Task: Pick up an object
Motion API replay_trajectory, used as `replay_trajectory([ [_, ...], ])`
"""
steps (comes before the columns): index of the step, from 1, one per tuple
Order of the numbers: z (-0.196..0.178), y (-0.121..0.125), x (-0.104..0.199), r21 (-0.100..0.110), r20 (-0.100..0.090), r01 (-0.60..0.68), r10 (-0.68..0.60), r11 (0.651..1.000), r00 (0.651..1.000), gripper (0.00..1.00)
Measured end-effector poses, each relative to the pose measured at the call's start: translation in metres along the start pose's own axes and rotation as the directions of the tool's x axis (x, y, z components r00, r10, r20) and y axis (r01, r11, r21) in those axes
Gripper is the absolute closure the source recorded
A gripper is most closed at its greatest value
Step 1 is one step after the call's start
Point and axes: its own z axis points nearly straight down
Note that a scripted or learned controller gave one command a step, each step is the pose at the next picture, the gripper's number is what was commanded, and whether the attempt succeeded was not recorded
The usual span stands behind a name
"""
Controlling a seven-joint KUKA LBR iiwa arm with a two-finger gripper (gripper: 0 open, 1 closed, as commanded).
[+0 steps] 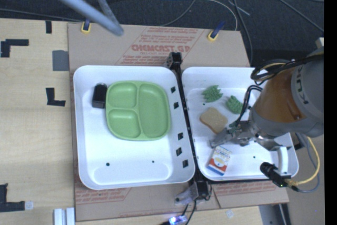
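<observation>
Grey and low in the right bin (274, 163), the pincer (220, 139) is judged mid-approach, its state untellable, with toast (213, 119) just behind and a small carton (219, 159) just below awaiting a closing descent.

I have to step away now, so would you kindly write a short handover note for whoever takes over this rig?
Gripper: low in the right white bin, beside the tan bread slice; holding nothing visible.
Right bin also holds two green leafy toys and a small white carton.
Left white bin: green divided plate, small black block.
Done: nothing lifted yet.
Left: grasp and raise one object.
</observation>
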Motion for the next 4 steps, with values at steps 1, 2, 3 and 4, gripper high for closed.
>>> replay_trajectory([
  [1,-0.012,0.001,0.0,-0.003,0.001,0.0,0.0,1.0,1.0,1.0],
  [2,-0.074,0.004,0.005,-0.005,-0.001,0.001,-0.001,1.0,1.0,1.0],
  [3,-0.116,0.005,0.002,-0.004,-0.001,0.001,-0.001,1.0,1.0,1.0],
  [4,-0.169,0.006,0.001,-0.006,0.0,0.001,-0.001,1.0,1.0,1.0],
])
